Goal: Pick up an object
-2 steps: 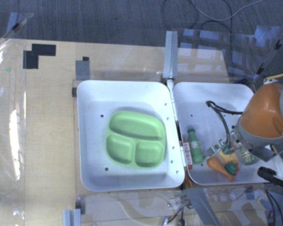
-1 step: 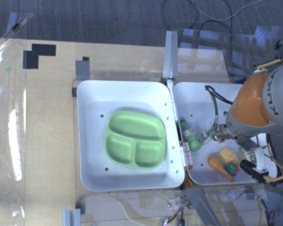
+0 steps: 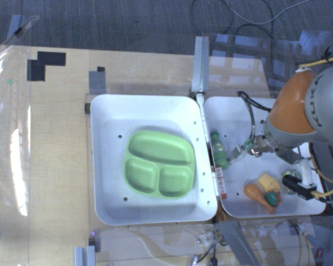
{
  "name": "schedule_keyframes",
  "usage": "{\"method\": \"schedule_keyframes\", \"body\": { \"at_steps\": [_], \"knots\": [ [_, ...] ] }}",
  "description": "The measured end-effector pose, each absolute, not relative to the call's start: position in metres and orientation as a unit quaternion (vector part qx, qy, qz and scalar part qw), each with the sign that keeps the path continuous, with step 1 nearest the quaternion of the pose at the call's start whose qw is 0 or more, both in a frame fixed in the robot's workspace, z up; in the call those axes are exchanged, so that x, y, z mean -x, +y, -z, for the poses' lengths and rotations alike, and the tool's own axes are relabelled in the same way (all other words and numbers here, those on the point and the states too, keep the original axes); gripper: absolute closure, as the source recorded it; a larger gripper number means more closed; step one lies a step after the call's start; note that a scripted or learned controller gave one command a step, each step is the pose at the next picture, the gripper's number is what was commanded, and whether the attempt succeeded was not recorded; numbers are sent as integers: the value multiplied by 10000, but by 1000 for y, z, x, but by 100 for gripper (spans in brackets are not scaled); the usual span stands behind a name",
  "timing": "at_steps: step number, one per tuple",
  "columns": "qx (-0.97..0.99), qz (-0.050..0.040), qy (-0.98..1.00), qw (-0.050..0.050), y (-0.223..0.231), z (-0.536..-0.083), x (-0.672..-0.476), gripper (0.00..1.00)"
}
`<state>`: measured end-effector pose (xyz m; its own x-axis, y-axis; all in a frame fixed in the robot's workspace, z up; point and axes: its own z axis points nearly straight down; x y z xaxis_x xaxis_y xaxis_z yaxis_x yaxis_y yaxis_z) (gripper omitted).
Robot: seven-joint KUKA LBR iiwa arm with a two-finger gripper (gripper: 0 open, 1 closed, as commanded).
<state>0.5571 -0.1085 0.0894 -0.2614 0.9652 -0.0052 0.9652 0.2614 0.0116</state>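
step: reach phase, hand (image 3: 250,147) low in the right bin (image 3: 233,112) near the green bottle (image 3: 218,152)
grip: can't tell, probably nothing held
next: line up over the bottle, then close

wooden bench (image 3: 55,165), two white bins (image 3: 108,204)

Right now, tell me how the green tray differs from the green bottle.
The green tray lies alone in the left bin; the green bottle lies in the right bin, against the divider. The tray is much larger, flat and pale, with three compartments; the bottle is slim and darker. Both are green.
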Motion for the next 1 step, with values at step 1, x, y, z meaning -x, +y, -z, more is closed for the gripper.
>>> {"method": "schedule_keyframes", "body": {
  "at_steps": [1],
  "knots": [
    [-6070, -29, 7947, 58, -126, -89, -491, 0]
  ]
}}
